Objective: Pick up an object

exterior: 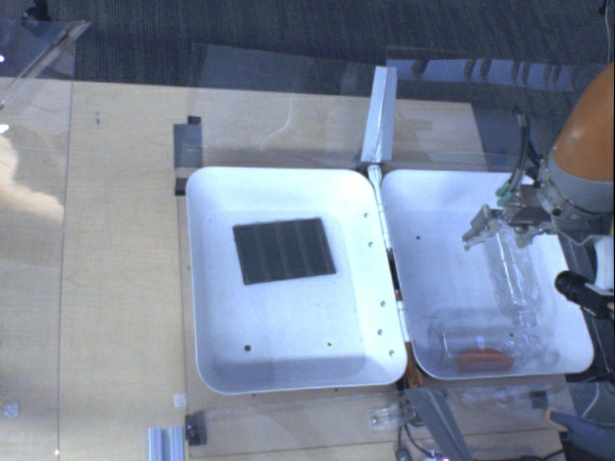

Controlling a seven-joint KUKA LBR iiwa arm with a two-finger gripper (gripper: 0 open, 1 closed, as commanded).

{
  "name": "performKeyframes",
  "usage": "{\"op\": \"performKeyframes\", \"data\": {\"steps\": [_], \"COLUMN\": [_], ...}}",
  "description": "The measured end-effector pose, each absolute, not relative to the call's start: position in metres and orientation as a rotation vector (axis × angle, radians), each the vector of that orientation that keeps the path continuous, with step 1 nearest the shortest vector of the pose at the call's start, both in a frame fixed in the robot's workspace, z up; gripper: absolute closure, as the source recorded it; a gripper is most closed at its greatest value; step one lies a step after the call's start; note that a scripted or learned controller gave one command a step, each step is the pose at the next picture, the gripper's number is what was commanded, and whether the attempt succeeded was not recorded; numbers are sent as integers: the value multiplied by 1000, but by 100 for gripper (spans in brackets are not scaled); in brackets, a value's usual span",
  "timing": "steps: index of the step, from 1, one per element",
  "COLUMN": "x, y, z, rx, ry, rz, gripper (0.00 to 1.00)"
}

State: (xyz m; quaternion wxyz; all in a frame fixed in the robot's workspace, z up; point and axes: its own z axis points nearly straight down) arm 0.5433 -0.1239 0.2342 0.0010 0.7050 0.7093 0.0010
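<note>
Two shallow white plastic bins sit side by side on the pale wooden desk (115,286). The left bin (211,353) holds a dark grey ribbed rectangular pad (284,251), lying flat a little up and left of the bin's middle, slightly skewed to the walls.

The right bin (423,219) holds clear, see-through objects that are hard to outline against the white floor. One is a transparent plastic container with an orange-red piece inside (482,351), lying on its side near the front wall. A second clear bottle-like piece (509,279) runs from just under the hand down toward that container; whether the two touch cannot be told.

The grey arm with its orange band (591,133) enters from the right, and its hand (509,221) is above the rear right part of the right bin. Whether the hand is spread or closed cannot be told, nor whether it grips the clear piece below it.
</note>
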Motion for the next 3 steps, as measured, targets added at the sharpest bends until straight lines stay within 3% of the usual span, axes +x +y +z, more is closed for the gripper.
{"op": "performKeyframes", "data": {"steps": [1, 2, 3], "x": [501, 503, 488], "y": [-206, -202, -150], "z": [244, 278, 153], "rx": [2303, 1817, 1995], "ry": [2129, 2552, 2424], "rz": [4, 4, 2], "gripper": [0, 0, 0]}}
